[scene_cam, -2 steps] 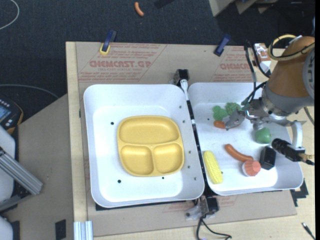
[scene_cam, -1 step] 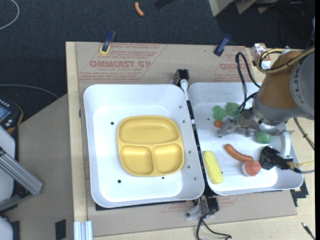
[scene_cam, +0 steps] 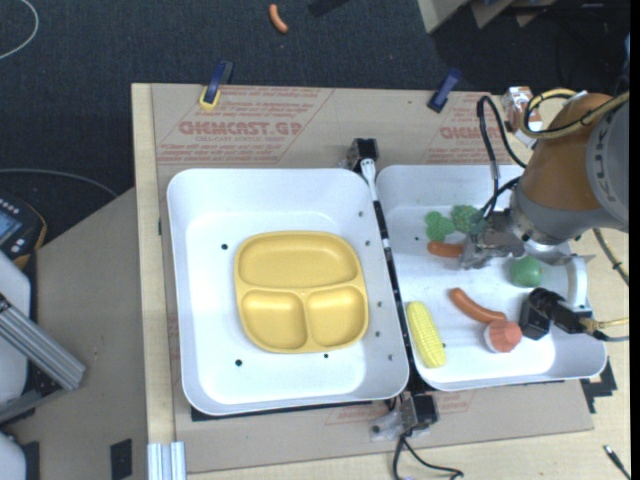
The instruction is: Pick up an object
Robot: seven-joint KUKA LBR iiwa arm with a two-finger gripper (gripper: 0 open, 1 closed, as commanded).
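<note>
Gripper [scene_cam: 480, 248]: low in the right bin [scene_cam: 560, 363], tip against a small orange carrot-like piece [scene_cam: 444, 250] beside a green leafy toy [scene_cam: 452, 220]; opening cannot be told. Same bin: green ball [scene_cam: 525, 270], sausage [scene_cam: 476, 305], corn cob [scene_cam: 426, 333], red-white piece [scene_cam: 503, 337]. Left bin [scene_cam: 200, 218]: yellow divided tray [scene_cam: 299, 290].

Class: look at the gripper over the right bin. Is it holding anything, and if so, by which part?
It cannot be told: the gripper sits low by the carrot, but nothing shows clearly between its fingers.

The brown board [scene_cam: 300, 118] under the bins bears red print reading "CHEMCAST G P", repeated partly at right.
</note>
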